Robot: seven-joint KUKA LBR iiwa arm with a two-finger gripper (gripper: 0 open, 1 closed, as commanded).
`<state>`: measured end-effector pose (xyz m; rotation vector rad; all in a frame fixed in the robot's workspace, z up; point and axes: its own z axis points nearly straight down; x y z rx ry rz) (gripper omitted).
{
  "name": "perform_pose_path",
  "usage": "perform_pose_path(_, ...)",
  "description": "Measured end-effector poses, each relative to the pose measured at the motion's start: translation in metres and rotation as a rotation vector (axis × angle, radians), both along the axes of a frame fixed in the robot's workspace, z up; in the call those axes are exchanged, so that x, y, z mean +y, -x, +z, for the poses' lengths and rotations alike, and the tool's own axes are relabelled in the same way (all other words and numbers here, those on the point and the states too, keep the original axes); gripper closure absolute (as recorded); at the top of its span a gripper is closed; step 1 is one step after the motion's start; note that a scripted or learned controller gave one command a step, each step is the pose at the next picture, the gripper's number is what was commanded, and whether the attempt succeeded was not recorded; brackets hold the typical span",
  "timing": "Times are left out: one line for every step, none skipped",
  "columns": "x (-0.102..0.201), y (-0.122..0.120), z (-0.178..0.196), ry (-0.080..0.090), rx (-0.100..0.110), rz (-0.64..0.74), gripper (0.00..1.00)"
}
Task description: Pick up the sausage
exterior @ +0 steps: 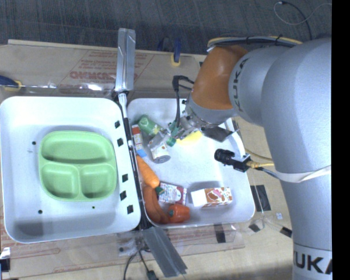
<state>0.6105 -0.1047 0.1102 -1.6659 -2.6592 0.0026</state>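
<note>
The sausage (152, 206) is a reddish-brown curved link lying along the left wall of the right bin (242, 182), near its front corner. An orange carrot (147, 171) lies just behind it, and a red item (178, 213) touches its front end. My gripper (174, 130) hangs over the back part of the right bin, among a green bottle (146, 124), a small can (160, 151) and a yellow piece (190, 135). It is well behind the sausage and apart from it. The wrist hides much of the gripper.
A small red-and-white pack (171, 193) and a milk-style carton (210, 196) lie at the front of the right bin. The left bin (17, 156) holds a green divided tray (78, 164). A metal bar (125, 60) stands between the bins at the back.
</note>
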Motion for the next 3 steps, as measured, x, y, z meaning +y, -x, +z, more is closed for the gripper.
perform_pose_path(0.006,-0.047,-0.017,0.001,-0.004,0.102,0.0)
perform_pose_path(0.008,-0.047,-0.017,0.001,-0.003,0.173,0.0)
perform_pose_path(0.005,0.005,-0.017,0.003,-0.004,0.282,0.0)
